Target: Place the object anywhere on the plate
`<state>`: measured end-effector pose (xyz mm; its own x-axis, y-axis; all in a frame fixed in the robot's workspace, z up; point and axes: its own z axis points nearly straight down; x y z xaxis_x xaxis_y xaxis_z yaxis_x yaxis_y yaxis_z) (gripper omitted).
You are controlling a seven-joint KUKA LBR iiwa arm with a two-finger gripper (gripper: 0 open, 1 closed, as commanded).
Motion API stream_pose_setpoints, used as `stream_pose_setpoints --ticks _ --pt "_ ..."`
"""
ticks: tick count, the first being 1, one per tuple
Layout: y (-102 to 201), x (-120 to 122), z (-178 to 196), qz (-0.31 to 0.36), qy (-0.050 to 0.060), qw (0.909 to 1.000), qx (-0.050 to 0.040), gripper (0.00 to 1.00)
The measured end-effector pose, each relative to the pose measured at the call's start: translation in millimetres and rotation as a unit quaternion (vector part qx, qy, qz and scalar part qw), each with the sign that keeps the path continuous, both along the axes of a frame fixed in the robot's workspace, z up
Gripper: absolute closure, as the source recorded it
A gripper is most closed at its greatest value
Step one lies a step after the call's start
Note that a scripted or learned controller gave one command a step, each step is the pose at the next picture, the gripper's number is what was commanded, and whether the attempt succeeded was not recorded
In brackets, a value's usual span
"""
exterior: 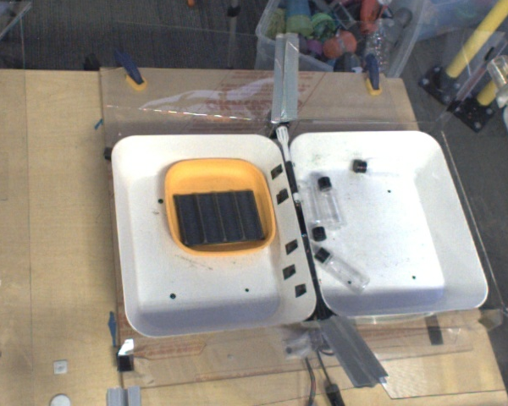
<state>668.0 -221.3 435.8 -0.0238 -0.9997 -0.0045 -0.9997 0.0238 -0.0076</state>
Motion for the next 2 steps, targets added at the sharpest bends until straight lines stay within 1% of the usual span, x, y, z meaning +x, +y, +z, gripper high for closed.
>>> stream_pose_setpoints --ticks 1,2 --pt "0.1 -0.1 -0.4 0.166 0.000 0.9861 -0.0008 1.00" --pt "3.8 -1.3 -0.5 0.187 0.002 0.9824 -0.0004 1.00"
